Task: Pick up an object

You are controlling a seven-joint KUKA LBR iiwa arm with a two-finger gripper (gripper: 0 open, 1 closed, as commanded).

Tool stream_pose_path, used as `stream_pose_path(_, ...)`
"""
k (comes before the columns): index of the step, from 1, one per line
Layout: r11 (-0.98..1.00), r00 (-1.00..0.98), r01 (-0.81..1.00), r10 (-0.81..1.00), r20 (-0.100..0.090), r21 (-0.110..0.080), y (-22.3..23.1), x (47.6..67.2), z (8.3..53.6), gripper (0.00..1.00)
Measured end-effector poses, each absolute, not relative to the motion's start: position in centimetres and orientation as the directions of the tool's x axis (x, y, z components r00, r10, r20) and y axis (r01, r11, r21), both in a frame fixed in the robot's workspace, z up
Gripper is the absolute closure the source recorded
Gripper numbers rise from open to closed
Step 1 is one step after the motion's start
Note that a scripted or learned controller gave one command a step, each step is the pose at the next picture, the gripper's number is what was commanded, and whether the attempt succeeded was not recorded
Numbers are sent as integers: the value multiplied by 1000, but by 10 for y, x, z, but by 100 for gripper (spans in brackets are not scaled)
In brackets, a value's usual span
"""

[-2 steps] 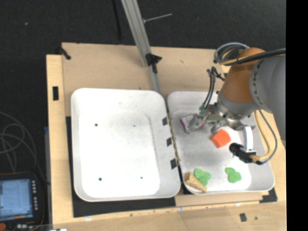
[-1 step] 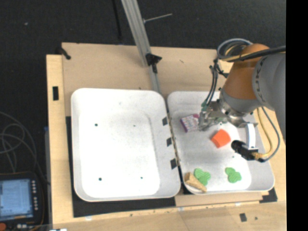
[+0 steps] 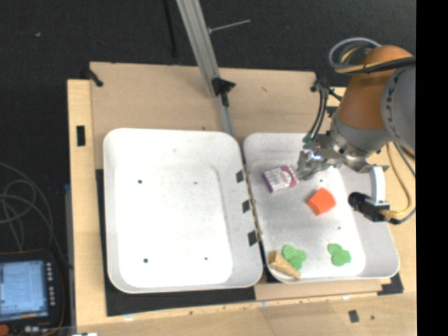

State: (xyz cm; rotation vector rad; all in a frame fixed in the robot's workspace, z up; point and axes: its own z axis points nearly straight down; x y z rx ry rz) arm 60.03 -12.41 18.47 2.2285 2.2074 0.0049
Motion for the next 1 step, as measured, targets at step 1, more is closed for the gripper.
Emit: stream_pose_path(1, 5, -5, 1000, 1000, -2, 9, -124, 600, 250, 100)
